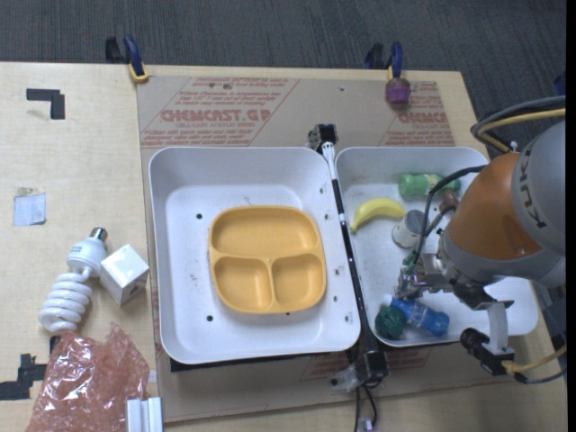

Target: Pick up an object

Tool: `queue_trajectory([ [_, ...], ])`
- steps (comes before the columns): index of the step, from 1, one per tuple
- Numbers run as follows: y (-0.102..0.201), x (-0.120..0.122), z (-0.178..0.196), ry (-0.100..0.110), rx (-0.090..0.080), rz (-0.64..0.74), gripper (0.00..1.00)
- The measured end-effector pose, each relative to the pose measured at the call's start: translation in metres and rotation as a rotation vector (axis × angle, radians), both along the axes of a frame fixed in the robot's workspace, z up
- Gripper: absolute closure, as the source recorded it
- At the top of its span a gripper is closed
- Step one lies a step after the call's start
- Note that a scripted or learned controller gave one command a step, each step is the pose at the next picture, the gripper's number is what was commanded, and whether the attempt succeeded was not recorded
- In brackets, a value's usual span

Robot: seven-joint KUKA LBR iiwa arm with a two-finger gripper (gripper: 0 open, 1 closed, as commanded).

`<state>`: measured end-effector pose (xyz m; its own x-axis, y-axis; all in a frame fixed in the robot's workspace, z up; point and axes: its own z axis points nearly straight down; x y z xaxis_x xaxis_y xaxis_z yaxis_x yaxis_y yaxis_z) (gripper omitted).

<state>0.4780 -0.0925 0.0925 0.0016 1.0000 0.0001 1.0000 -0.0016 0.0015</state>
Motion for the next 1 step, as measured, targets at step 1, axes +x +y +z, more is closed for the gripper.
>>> queue_trajectory([
  [1,-0.0001,0.0,0.0001,0.0,0.0,0.0,0.0],
])
